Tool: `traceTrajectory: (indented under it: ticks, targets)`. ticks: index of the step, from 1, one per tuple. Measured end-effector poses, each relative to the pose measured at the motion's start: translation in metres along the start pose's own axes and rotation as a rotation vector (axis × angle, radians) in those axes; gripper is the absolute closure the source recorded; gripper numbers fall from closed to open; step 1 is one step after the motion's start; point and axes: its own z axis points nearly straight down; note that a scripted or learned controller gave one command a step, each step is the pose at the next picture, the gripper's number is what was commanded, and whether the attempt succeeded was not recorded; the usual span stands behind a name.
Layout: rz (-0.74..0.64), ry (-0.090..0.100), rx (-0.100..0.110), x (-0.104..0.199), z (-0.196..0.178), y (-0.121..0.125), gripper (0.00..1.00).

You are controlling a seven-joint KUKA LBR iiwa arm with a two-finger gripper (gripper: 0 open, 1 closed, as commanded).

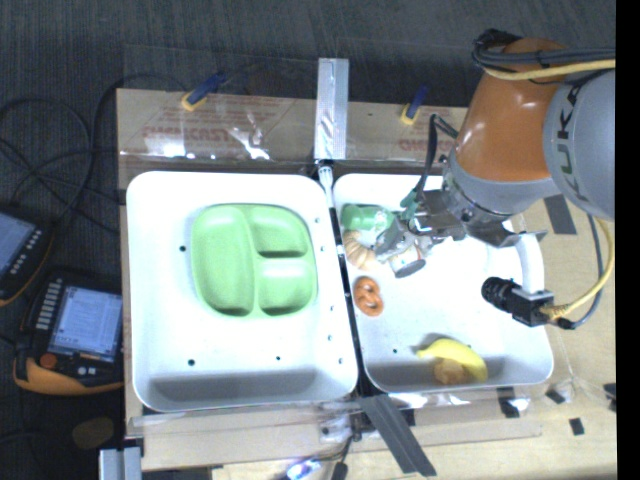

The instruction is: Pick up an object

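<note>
Objects crowd my right white bin's (520, 328) left wall: one green lump (362, 217), one tan piece (359, 256), one orange pretzel (368, 295). One yellow banana (452, 358) hugs the near edge. My gripper (408, 248) hovers beside them; the bin's middle is bare.

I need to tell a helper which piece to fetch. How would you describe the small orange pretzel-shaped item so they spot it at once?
Look in the right-hand white bin, along its left wall beside the divider. The pretzel-shaped toy lies there, just below the claw and the green item. It is the only small orange looped piece; the banana is yellow and lies near the front wall.
</note>
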Motion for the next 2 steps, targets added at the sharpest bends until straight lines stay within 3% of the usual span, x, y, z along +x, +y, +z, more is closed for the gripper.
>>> traceTrajectory:
  ticks: [1,2]
  targets:
    - [-0.104,0.000,0.001,0.018,0.028,0.009,1.00]
    - [0.097,0.000,0.002,0.016,0.091,-0.016,1.00]
